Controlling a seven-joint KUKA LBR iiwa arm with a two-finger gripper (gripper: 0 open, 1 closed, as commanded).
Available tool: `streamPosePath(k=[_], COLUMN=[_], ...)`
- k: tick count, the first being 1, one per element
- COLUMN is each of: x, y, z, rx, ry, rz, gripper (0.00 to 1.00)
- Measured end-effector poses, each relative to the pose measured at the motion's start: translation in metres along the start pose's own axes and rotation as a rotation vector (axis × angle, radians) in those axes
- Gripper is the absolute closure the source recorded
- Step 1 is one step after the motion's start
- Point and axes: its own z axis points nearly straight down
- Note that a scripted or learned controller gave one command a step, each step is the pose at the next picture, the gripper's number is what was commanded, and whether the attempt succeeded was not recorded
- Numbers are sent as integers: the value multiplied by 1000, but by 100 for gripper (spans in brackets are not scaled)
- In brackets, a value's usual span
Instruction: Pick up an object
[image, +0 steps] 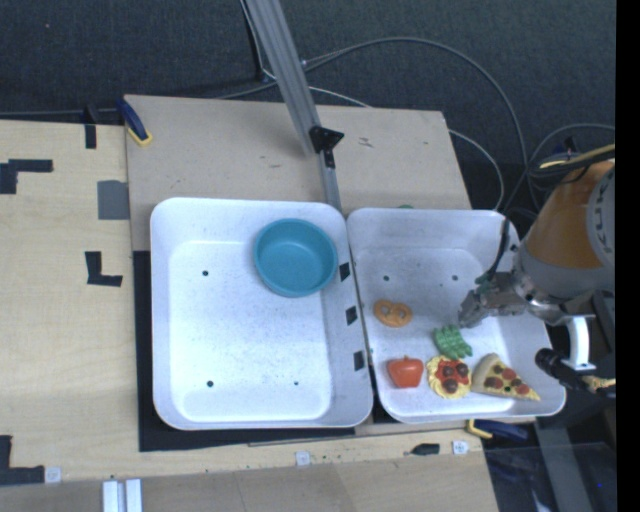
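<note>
While the hand (478, 306) hovers just above the green leafy toy (452, 342), grip unreadable, that small ruffled piece lies in the right bin (420, 235), its long axis unclear.

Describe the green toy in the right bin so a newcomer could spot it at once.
Find the right bin, the one with the toy food. Along its near edge lies a row: a red tomato-like piece, a round yellow piece with dark toppings and a pizza slice. The green toy sits just behind the round yellow piece, below the claw; it is the only green, leafy-edged item.
</note>
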Motion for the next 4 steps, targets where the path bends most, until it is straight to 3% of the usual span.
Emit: streamPosePath(k=[2, 3, 4], x=[3, 3, 43], y=[10, 10, 24], z=[-113, -119, -120], rx=[-5, -1, -1], ry=[-1, 0, 1], rz=[1, 1, -3], gripper=[100, 100, 100])
